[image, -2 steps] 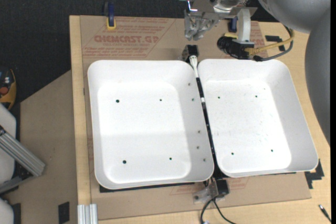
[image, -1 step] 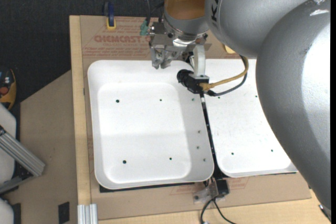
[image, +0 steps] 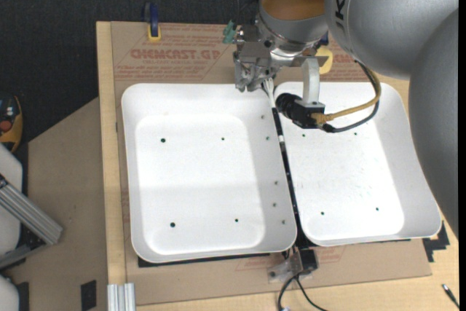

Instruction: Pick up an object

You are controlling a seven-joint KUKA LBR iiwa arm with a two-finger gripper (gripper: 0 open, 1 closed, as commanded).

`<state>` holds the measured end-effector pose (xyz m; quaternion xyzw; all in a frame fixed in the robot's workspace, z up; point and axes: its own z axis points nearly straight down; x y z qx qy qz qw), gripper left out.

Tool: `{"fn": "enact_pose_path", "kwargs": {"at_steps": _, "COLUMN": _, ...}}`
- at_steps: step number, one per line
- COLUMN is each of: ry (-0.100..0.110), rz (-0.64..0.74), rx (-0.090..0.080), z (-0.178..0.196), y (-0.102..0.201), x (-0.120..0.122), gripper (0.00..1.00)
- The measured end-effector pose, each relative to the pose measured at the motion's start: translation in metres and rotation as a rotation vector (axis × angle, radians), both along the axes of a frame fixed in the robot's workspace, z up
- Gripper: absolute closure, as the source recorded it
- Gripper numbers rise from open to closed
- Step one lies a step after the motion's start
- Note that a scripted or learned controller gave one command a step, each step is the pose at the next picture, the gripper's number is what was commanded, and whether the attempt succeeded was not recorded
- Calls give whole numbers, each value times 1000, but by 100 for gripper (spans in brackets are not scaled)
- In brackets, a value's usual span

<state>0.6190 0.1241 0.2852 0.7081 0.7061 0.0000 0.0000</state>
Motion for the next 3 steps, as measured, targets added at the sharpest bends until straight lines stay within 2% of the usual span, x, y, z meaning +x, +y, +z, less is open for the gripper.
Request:
{"fn": "enact_pose_path", "kwargs": {"at_steps": 2, "ry": -4, "rz": 1, "rx": 0, "z": 49, "y": -18, "x": -35, "gripper": 100}}
{"fn": "enact_pose_path", "kwargs": {"at_steps": 3, "ry": 5, "rz": 13, "rx": 2, "z": -32, "y": 94, "x": 1, "gripper": 100}}
